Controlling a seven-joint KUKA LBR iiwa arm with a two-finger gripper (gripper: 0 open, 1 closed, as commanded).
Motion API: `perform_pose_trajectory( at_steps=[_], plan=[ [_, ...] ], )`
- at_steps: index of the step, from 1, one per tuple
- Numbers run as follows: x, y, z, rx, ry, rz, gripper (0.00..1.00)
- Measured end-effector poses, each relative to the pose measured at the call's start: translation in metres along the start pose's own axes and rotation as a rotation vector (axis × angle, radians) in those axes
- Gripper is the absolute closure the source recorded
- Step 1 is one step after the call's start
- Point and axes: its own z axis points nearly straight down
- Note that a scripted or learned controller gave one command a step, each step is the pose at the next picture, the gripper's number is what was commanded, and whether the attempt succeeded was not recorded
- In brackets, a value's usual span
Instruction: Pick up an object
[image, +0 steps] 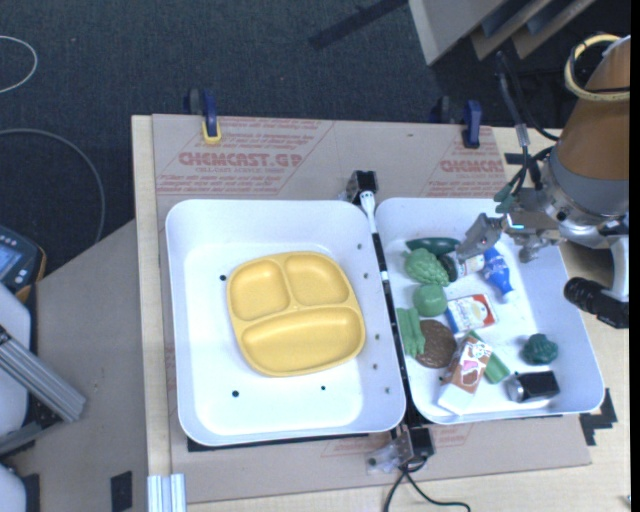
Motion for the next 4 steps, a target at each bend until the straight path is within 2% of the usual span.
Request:
perform_pose_trajectory(
  at_steps=[1, 2, 3, 4],
  plan=[
    [0.014, -0.078, -0.036, 0.003, 0.002, 0.002, 0.00],
    [-0.009, -0.076, 0.123, 0.009, 0.002, 0.003, 0.00],
    [-0.008, -0.074, 0.115, -0.003, -0.001, 0.001, 0.00],
    [-0.003, -0.073, 0.177, -0.003, 0.002, 0.001, 0.00]
  ],
)
